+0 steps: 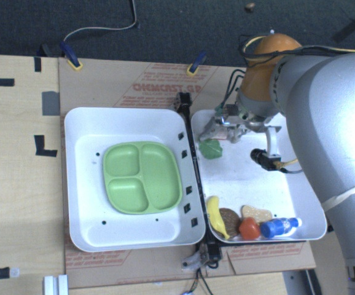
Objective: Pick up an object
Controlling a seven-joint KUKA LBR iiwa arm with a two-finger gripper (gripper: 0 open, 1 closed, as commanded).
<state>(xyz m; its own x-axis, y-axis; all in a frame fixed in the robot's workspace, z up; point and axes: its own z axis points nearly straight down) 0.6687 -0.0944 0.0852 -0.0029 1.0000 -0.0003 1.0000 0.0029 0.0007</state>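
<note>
Green divided plate (143,177) in left bin (79,128), banana (215,216) in right bin (300,208)

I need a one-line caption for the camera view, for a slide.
Gripper poised over a green object in the right bin; green divided plate lies in the left bin.

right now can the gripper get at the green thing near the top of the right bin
Probably yes. The gripper hangs in the right bin just above the small green object, which lies alone on bare white floor. The bin's left wall sits close beside it and could crowd a finger.
</note>
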